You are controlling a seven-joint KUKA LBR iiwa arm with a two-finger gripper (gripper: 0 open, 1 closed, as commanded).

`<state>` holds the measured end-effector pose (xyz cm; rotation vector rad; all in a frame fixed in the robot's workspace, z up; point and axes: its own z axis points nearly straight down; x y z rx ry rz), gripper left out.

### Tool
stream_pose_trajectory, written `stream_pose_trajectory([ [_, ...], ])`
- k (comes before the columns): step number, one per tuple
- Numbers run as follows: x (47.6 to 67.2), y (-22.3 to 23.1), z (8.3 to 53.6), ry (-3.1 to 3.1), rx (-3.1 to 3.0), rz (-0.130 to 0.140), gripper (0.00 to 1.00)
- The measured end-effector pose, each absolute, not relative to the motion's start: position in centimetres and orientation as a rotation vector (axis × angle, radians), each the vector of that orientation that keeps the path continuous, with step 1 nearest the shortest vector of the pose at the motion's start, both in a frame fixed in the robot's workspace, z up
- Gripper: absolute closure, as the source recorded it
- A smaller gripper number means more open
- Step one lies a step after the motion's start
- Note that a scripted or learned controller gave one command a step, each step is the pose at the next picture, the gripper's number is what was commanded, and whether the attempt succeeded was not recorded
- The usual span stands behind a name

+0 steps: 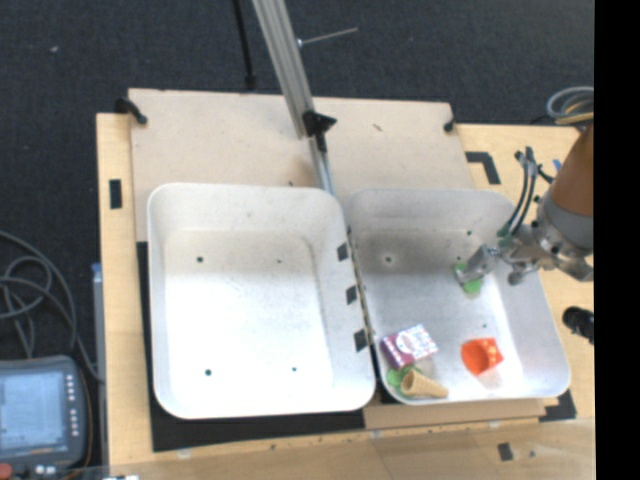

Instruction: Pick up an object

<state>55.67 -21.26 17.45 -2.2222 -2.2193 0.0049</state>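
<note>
The light wooden table (115,298) carries a paler rectangular board (230,133) towards its far edge and two shallow white plastic bins, left (170,218) and right (545,358), side by side, touching.

Arm (572,193) enters from the right edge of the camera view, orange band visible above the grey wrist (555,243), dark cables looping beside it. Wrist angled down and left. Gripper (472,271) reaches leftward from the wrist, low, its tip greenish. Too small and blurred to tell anything between the tips.
</note>
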Motion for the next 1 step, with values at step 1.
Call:
stream_pose_trajectory([
  [1, 55.9, -20.63, 11.47, -2.216, -2.223, 0.005, 0.0],
])
